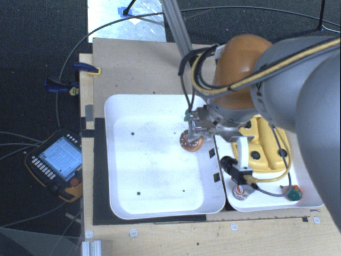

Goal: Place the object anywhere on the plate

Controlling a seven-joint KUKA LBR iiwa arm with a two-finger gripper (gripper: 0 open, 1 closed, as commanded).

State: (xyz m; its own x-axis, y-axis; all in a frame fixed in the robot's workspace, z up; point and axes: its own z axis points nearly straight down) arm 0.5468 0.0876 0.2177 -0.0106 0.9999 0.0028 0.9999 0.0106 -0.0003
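Step in hand: judged as the carry or set-down stage; the gripper (pixel 193 128) hangs over the right edge of the left bin (pixel 154 196), with a small round brown object (pixel 191 142) right at its tip.
Object: touching or just under the gripper's lower end, low over the left bin's floor near the wall shared with the right bin (pixel 266 201).
Grip: cannot tell; the wrist hides the tip, so a real hold is unproven.
Plate: none can be made out for certain; the right bin holds a yellow thing (pixel 266 148), largely covered by the arm (pixel 277 84).
Next move: probably a shift toward the arm's side, once the plate's place is confirmed, then a gentle lowering.
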